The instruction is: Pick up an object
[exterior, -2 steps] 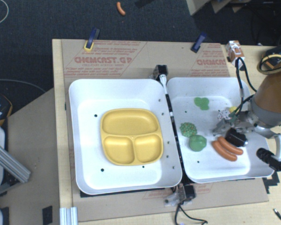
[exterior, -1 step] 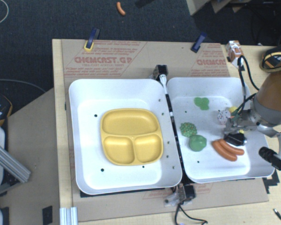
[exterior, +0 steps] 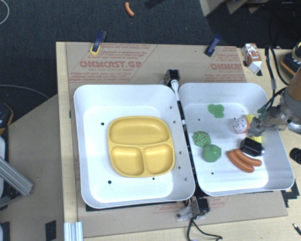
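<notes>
Pincer [exterior: 255, 129] low in right bin [exterior: 276, 177], over small yellow item [exterior: 249, 119] beside white ball [exterior: 239, 125]. Opening, hold: cannot tell, view too coarse. Step: likely closing in for grasp. Next: seat squarely on one item, avoid black block [exterior: 251, 147], sausages [exterior: 243, 160].

One fixed camera looks down aslant on both bins [exterior: 85, 134].
</notes>
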Motion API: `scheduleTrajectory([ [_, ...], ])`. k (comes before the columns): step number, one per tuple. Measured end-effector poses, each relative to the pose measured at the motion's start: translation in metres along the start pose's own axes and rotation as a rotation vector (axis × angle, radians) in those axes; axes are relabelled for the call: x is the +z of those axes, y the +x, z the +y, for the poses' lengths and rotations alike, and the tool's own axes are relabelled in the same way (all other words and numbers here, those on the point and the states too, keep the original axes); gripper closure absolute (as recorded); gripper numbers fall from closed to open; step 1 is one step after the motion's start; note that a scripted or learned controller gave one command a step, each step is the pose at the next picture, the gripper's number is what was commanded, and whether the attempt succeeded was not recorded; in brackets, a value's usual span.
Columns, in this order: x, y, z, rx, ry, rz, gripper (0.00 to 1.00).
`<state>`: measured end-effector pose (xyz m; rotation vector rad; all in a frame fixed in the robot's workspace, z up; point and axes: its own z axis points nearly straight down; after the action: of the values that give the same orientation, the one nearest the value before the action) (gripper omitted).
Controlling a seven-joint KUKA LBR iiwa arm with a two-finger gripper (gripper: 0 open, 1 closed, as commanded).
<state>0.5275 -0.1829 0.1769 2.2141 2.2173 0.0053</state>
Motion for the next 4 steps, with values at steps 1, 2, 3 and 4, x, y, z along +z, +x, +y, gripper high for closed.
scheduleTrajectory([
  [1,-0.052,-0.001,0.002,0.0,-0.001,-0.001,1.0],
  [2,-0.057,0.058,0.003,-0.005,0.008,0.006,1.0],
  [3,-0.064,0.11,0.007,-0.006,0.007,0.005,1.0],
  [4,-0.049,0.167,0.01,-0.005,0.012,0.007,1.0],
])
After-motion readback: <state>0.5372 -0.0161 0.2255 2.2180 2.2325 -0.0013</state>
